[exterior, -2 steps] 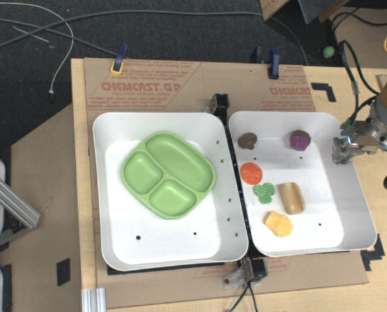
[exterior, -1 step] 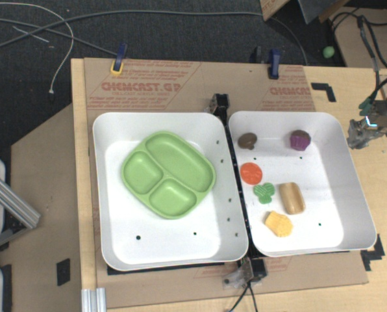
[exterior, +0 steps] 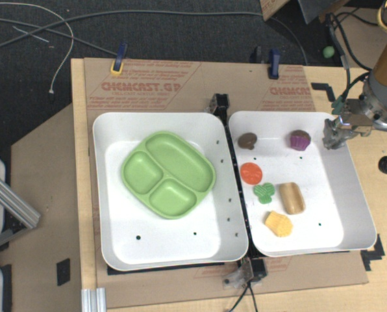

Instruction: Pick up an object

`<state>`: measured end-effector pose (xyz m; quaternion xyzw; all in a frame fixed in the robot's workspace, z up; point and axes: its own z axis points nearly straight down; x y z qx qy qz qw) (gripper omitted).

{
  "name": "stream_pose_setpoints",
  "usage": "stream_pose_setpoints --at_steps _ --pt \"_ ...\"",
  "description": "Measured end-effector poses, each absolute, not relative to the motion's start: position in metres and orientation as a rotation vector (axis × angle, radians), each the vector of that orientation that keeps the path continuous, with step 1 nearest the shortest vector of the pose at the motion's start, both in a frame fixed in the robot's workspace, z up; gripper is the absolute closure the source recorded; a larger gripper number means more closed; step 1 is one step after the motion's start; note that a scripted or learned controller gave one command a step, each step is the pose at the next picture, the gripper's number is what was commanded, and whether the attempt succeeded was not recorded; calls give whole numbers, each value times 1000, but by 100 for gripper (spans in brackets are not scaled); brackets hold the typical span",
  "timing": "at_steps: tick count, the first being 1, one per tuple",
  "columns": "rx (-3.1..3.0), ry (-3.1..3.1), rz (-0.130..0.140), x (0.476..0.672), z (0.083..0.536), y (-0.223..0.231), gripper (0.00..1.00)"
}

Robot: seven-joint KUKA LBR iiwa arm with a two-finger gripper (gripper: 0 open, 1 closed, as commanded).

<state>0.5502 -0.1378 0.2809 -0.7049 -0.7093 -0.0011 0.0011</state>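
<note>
Overhead, red lettering reading "CHEMCAST GP" is printed on the brown board that underlies both bins, once behind the left bin and again, partly cut off, behind the right bin. Two clamps, one blue and yellow and one blue, pinch the board's far edge. Dark carpet with loose white cables lies beyond the board.

Within the left bin sits a green three-compartment tray.

Taking the right bin as reference: a brown item lies in its far left corner, a purple item toward its far right. A red-orange round piece sits by its left wall, a small green piece just nearer, a tan oblong beside that, and a yellow piece nearest the front.

The gripper hangs over the bin's far right rim, right of the purple item. Nothing is seen between its fingers; how far they are parted cannot be judged.
</note>
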Motion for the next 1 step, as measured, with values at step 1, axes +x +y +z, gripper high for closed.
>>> stream_pose_setpoints --at_steps 1 --pt "-2212 -2225 -2 556 263 -84 100"
